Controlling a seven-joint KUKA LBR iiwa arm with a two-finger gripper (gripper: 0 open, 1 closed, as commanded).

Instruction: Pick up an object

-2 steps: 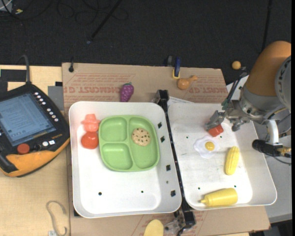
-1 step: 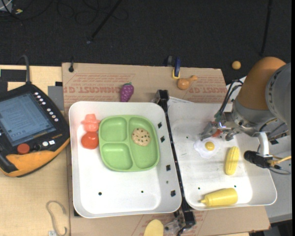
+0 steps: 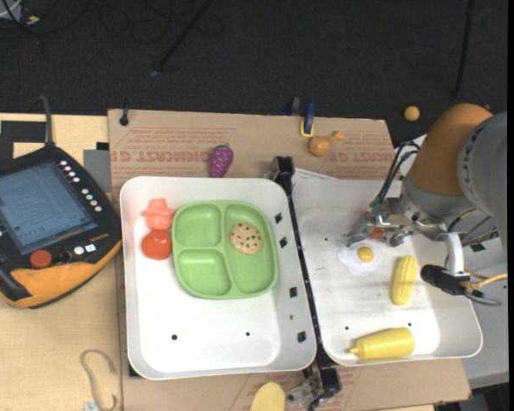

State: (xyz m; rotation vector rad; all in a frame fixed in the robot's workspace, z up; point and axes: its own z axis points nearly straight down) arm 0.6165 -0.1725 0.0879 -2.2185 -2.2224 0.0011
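Fried egg toy (image 3: pixel 362 256): white with a yellow yolk, I see it lying flat in the right white bin (image 3: pixel 463 336), just below the gripper.
Gripper (image 3: pixel 379 228): low over the right bin's upper middle; I cannot tell its finger state.
Yellow corn cob toy (image 3: pixel 403 279): beside the egg.
Yellow mustard bottle (image 3: pixel 383 343): on its side near the front rim.
Left white bin (image 3: pixel 206 349): green divided plate (image 3: pixel 223 248) bearing a cookie (image 3: pixel 246 238).

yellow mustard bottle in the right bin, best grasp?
Grip the mustard bottle across its fat body, near mid-length, probably from straight above. It lies on its side, long axis roughly left-right, nozzle pointing left. Its far end sits close to the right bin front wall, so finger room there looks tight.
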